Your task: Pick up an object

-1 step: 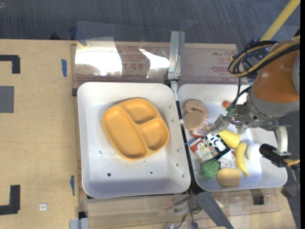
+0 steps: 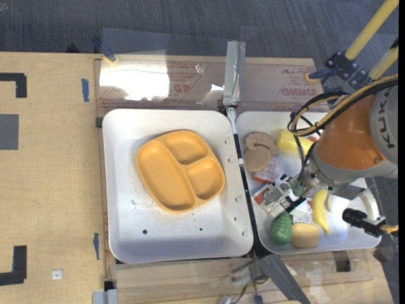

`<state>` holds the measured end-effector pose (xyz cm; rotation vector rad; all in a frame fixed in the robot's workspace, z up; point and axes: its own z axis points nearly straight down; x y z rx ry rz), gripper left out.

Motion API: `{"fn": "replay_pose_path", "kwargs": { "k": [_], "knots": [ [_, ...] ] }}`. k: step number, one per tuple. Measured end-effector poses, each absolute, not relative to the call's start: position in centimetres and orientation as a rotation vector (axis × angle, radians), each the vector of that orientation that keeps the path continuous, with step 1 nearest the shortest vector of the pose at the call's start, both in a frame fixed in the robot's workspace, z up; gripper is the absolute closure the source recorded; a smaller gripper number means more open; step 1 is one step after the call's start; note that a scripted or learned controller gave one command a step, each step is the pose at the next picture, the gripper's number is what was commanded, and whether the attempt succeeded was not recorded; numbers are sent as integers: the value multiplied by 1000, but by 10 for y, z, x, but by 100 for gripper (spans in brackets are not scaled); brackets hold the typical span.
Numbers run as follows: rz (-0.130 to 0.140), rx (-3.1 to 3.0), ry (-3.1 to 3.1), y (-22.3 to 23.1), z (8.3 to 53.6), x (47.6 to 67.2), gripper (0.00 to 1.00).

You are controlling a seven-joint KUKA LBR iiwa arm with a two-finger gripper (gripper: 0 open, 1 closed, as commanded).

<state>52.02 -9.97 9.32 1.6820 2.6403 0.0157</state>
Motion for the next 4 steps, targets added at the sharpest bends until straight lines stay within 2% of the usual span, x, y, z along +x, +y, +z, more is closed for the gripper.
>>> {"fn": "replay_pose_path", "kwargs": {
  "k": [1,2,3,4],
  "knots": [
    [23,1678,2634,-99,106,523,100],
    [8,2085,2344,-35,187,608,100],
    [-1,1892,2511,-32,185,577,100],
    [-1,1892,2511,-32,185,577,0]
  ]
}}
